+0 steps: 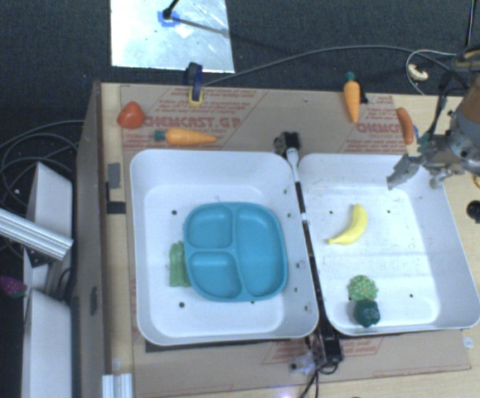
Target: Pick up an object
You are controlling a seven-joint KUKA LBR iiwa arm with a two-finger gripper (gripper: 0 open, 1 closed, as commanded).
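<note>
Bench with two white bins

We see a cardboard-topped bench [223,121] carrying the left bin [152,222] and right bin [451,247], touching along a middle seam. Behind them on the board lie a tomato [130,115], a carrot [183,137], a second carrot [352,99] and an orange piece [405,126].

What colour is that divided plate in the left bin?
The divided plate is light blue, seen clearly in the camera view looking down on the bins.

1. A silver sheet [172,21] lies on the dark floor beyond the bench.
2. Black cables [24,160] trail at left.
3. A metal bar [22,229] lies beside them.
</note>
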